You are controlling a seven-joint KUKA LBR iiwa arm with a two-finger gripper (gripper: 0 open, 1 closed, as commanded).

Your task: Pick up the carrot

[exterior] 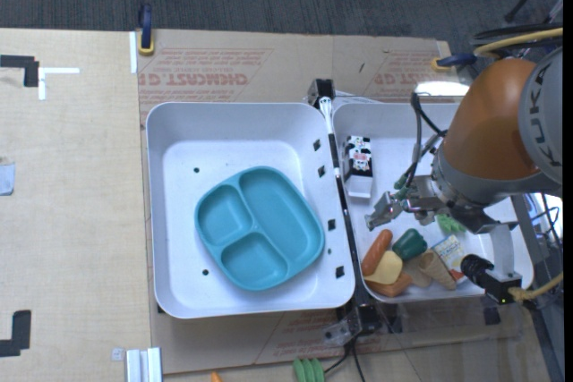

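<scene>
**Gripper poised over the right bin, carrot not yet taken**

Camera view: I have the arm reaching in from the right, its grey body and orange band hanging over the right bin point(354, 116). The gripper point(387, 210) sits low over the bin's middle, its metal fingers pointing left and down toward the pile of toy food. The fingers look parted a little with nothing between them, though they are small and partly lost against the white bin, so I hold that loosely.

The carrot point(377, 250) lies just below and left of the fingertips, near the bin's left wall, slanted with its upper end toward the gripper. I judge this as the approach step: close, but no contact I can confirm. The next move calls for a short drop and a slight shift down-left, with the jaws set across the carrot's narrow width, not along it.

The carrot is a smooth, rounded orange-red stick, probably hard plastic and apt to slip. Touching its lower end is a yellow wedge point(389, 267), with a glossy green pepper point(411, 243) just to the right and a tan piece point(434, 268) beyond; crowding could foul the grasp. A small black-and-white carton point(359, 158) stands apart, further up.

The left bin point(170, 192) holds a matte teal divided plate point(259, 228) with three compartments.
</scene>
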